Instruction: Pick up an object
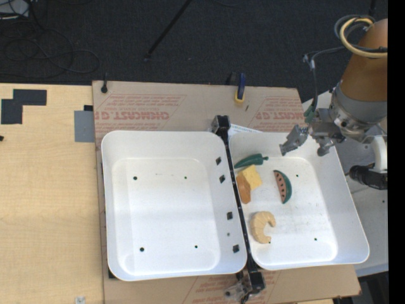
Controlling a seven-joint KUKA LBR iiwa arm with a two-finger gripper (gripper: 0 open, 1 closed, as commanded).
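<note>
- The table [44,189] is light wood, with a sheet of brown cardboard [158,109] lying on it.
- Two white bins sit side by side on the cardboard. The left bin [114,170] and the right bin [342,233] touch along a dark strip [229,189] in the middle.
- The food toys are all in the right bin, on the side nearest the left bin.
- A green pepper [252,161] lies near the back of that bin.
- Just in front of it is a yellow cheese block [252,177], touching an orange piece [243,189].
- A watermelon slice [283,186], red with a green edge, lies near the cheese but apart from it.
- A tan curled pastry [263,226] lies closer to the front, apart from the others.
- The arm [364,81] comes in from the right, grey with an orange part on top.
- The pincer [311,142] hangs over the back right part of the right bin, near its back edge.
- Its two fingers are spread wide apart, with nothing between them.
- The pincer is well apart from all the toys. The watermelon slice and the pepper are the nearest ones.
- A blue and yellow clamp [240,88] sits on the back edge of the cardboard.
- Black cables [38,18] lie on the dark floor behind the table.
</note>
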